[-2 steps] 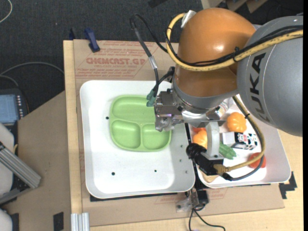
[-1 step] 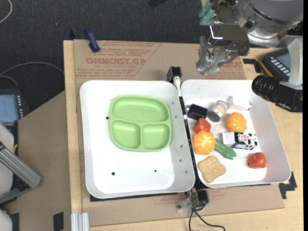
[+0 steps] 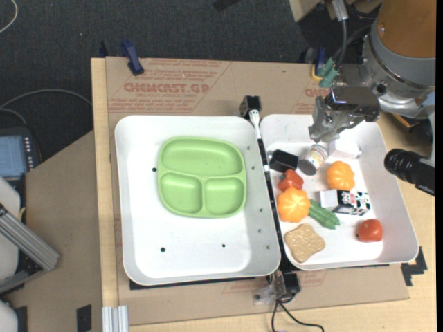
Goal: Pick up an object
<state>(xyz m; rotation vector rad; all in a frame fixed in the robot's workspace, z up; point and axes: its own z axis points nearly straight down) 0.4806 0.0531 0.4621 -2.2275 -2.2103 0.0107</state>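
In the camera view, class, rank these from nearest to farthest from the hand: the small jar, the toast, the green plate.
Measured from the hand, at the right bin's back edge:
1. Small jar, just below the hand in the right bin.
2. Toast, at the right bin's front edge.
3. Green plate, across in the left bin.

Divided plate (image 3: pixel 202 176) in left bin (image 3: pixel 135 206); toast (image 3: pixel 304 243), tomato (image 3: pixel 369 230) in right bin (image 3: pixel 398 206).
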